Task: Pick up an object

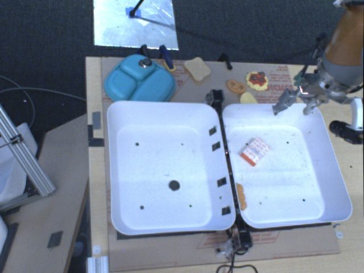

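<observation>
Along the surface's far edge, from the left, lie a blue compartment tray (140,79), a toast-shaped toy (197,69), and a few small food toys, among them a little pizza-like disc (257,80). Nearer, the left bin (122,147) holds just one small dark round object (174,185), sitting toward its near side. Along the divider between the bins, a small orange-brown piece (241,197) rests against the right bin's left wall, close to the near edge. The right bin (318,169) carries the likeliest target, a small red-and-white packet (255,151), lying flat and slightly turned, left of the bin's centre. The claw (296,104) hangs over the far edge of the right bin, toward the surface's far right corner, its two fingers spread apart with nothing between them. It is well apart from the packet, both to the side and above. The risk from here, as I judge it, is a miss: the packet is thin and flat against the bin floor, so fingers closing a little high would meet only air, and fingers landing off-centre could push it sliding across the smooth white plastic. Its skewed lie also means a claw not turned to match may catch only a corner.
</observation>
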`<state>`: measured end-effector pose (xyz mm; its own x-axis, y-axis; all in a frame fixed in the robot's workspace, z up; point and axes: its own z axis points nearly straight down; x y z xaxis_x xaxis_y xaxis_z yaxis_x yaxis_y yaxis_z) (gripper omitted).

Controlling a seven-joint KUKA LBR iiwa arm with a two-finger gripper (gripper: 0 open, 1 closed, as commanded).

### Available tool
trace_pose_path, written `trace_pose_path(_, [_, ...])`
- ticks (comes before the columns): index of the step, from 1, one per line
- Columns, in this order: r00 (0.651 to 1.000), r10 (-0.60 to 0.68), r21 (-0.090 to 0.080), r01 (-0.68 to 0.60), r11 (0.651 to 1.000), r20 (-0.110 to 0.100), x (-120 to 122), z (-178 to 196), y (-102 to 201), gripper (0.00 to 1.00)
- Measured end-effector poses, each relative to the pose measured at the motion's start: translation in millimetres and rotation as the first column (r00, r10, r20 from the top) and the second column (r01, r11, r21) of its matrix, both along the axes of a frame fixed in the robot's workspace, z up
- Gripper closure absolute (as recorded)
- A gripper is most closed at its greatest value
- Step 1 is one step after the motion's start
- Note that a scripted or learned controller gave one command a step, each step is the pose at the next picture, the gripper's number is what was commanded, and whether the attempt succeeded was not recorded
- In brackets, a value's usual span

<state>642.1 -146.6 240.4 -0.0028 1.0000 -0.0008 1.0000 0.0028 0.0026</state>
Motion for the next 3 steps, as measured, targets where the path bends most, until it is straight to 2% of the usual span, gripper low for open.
trace_pose_path(1, [1.000, 0.004, 0.004, -0.004, 1.000, -0.011, 23, -149, 31, 0.00])
trace_pose_path(2, [1.000, 0.004, 0.001, -0.004, 1.000, -0.001, 27, -143, 53, 0.00])
trace_pose_path(3, [1.000, -0.006, 0.000, 0.006, 1.000, -0.002, -43, -100, 19, 0.00])
